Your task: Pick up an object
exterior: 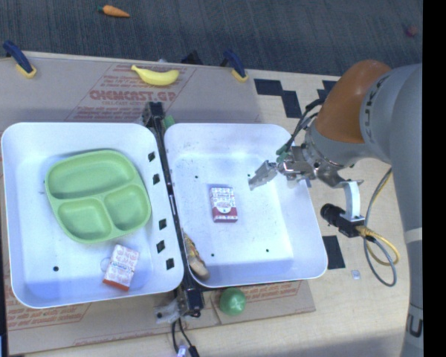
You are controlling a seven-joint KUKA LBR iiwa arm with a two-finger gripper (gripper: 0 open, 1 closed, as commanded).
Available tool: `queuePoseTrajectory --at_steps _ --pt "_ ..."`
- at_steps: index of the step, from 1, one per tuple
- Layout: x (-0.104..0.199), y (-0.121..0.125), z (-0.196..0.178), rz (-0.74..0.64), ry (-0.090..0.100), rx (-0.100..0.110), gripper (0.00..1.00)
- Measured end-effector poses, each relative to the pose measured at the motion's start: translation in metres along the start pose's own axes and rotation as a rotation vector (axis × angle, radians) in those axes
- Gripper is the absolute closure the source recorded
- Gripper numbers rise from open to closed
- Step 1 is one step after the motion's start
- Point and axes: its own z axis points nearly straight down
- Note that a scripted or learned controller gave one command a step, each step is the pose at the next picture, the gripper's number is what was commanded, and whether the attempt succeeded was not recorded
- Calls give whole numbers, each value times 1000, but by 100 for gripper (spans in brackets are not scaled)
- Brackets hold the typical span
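Observation:
A small red and white box [223, 203] lies flat in the middle of the right bin [305, 233]. My gripper [263, 174] hangs over that bin, up and to the right of the box and apart from it, with nothing visibly in it. A second red and white box [121, 266] lies near the front of the left bin [18, 199]. A green divided plate [98, 194] fills the middle of the left bin. A small tan object [194, 259] rests in the right bin's front left corner.
A yellow banana [156, 74] lies on the cardboard behind the bins. A green ball [233, 301] sits in front of the right bin. Blue clamps [19, 58] hold the cardboard's back edge. The arm and its cables [372, 236] crowd the right side.

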Motion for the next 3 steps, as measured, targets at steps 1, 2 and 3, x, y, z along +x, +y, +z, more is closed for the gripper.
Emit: queuePoseTrajectory --at_steps 1,2,3 --pt "0 -55 -86 2 1 -4 0" --pt "1 -25 65 -2 1 -3 0" --pt "0 26 -10 0 1 -4 0"
